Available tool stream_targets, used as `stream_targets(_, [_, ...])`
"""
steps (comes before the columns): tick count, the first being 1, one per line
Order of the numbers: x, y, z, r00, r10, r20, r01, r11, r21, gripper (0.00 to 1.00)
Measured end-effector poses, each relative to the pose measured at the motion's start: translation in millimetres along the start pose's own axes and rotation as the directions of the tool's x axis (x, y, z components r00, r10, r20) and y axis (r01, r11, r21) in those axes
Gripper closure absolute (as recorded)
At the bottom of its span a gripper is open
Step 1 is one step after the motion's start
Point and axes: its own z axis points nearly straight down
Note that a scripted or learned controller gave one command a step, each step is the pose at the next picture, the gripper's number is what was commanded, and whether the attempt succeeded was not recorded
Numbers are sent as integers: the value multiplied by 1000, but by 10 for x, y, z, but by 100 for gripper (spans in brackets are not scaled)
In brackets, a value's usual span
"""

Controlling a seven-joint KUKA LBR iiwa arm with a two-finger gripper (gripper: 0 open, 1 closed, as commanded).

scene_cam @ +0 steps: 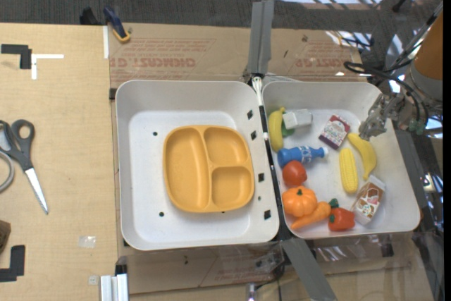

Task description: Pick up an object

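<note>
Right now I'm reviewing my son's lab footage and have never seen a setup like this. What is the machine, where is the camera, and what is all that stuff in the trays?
The picture comes from one fixed camera above a bench, looking down at a slant. The machine is a robot arm reaching in from the right; its gripper, a two-finger claw, hangs over the upper right part of the right bin. I cannot tell whether its fingers are open or shut, and nothing is visibly between them.

The right bin holds toy food: a banana just below the gripper, a corn cob, a tomato, a pumpkin, a carrot, a blue bottle and some small packets. The left bin holds a yellow divided plate. Scissors lie on the wooden bench to the left.
</note>
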Motion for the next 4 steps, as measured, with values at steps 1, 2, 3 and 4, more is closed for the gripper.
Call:
stream_targets(1, [-2, 0, -3, 1000, 0, 1, 0, 1000, 0, 0])
stream_targets(2, [-142, 152, 608, 995, 96, 17, -96, 995, -1, 0])
stream_targets(3, [-121, 173, 558, 996, 90, 10, -90, 996, 0, 100])
stream_targets(4, [695, 165, 697, 965, 263, -3, -263, 965, 1, 100])
